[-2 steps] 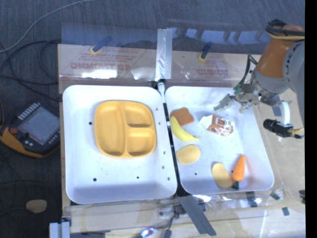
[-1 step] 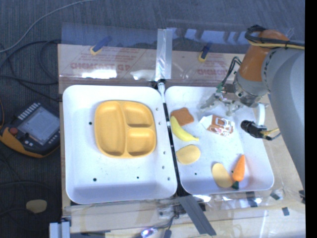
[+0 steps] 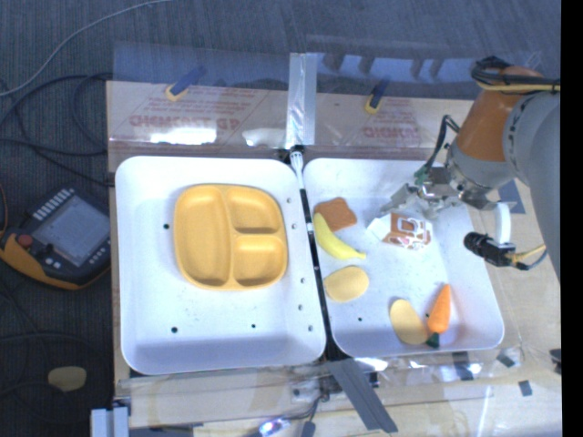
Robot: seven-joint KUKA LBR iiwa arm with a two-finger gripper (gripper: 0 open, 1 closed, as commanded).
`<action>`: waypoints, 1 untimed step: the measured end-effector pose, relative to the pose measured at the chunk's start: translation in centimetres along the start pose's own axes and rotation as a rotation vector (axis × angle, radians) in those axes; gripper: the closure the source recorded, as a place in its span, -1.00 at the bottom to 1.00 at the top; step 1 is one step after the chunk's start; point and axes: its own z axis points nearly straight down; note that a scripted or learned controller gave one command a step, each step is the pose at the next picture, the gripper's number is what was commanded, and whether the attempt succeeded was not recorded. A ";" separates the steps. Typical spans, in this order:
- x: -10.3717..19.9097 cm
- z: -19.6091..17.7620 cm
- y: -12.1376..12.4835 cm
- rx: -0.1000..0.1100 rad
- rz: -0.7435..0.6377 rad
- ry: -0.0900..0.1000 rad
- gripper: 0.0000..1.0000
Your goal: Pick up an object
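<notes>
The right bin (image 3: 474, 271) holds several toy foods. A brown bread slice (image 3: 337, 212) lies at its upper left with a yellow banana (image 3: 333, 240) beside it. A pale yellow round piece (image 3: 346, 283) sits lower down. An orange carrot (image 3: 439, 307) and a yellow piece (image 3: 407, 321) lie near the front edge. A white and orange packet (image 3: 406, 232) lies mid-bin. My gripper (image 3: 424, 198) hangs just above and behind the packet, open, with nothing between its fingers.
The left bin (image 3: 146, 317) holds a yellow divided plate (image 3: 230, 235). A raised rim (image 3: 310, 262) separates the two bins. A hand-held control pendant (image 3: 55, 239) lies on the floor to the left. The arm's wrist and cables (image 3: 492, 244) overhang the right bin's right side.
</notes>
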 end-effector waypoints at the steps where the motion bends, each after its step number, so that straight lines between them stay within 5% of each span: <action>1: -0.1 -3.5 3.0 0.015 -0.126 -0.007 -1.00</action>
